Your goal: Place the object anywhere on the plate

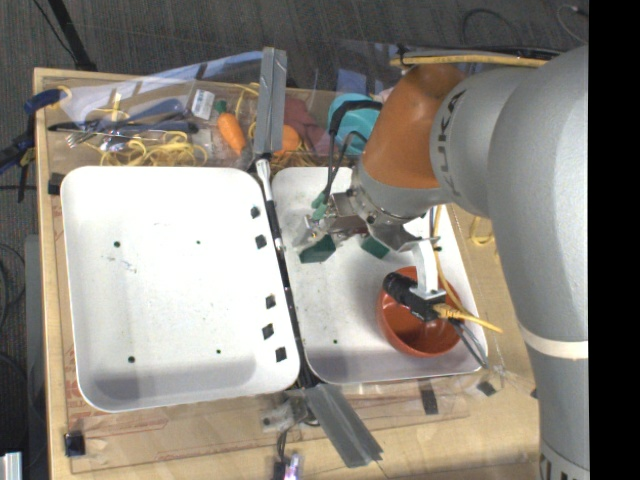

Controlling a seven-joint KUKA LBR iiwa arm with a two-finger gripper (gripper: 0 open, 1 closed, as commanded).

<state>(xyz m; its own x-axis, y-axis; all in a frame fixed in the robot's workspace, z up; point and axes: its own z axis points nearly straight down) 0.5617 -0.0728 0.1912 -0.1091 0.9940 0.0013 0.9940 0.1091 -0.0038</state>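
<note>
Red plate (402, 336) in right bin (335, 343), end effector (340, 238) nearby

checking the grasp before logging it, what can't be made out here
camera view, gripper: too small and cluttered to tell whether it holds anything.
camera view, plate: right part covered by the arm.
camera view, right bin: far right corner hidden under the arm.

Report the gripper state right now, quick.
Gripper: cannot be told whether open or shut; it hangs over the right bin, near the orange plate.
</note>
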